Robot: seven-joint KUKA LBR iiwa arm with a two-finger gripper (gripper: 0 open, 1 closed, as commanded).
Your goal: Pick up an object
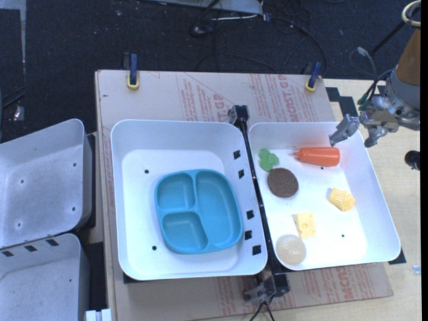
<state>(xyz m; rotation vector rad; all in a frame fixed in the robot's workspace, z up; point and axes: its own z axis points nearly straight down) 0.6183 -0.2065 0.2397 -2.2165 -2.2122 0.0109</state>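
Observation:
My gripper [358, 132] hangs over the far right corner of the right bin [374, 179], open, with nothing between its fingers. Just left of it an orange carrot [319, 156] lies near the bin's far wall. Further left sits a small green piece [268, 158], and below it a round brown patty [283, 182]. A yellow corn-like chunk [342, 198] rests toward the right wall. A yellow cheese wedge [305, 225] and a pale round cookie [291, 249] lie near the front.
The left bin [134, 146] holds a blue three-compartment plate [198, 210]. A black clamp divider [251, 186] runs between the bins. Yellow clamps [133, 79] grip the board's far edge. White trays [40, 179] stand off the bench at left.

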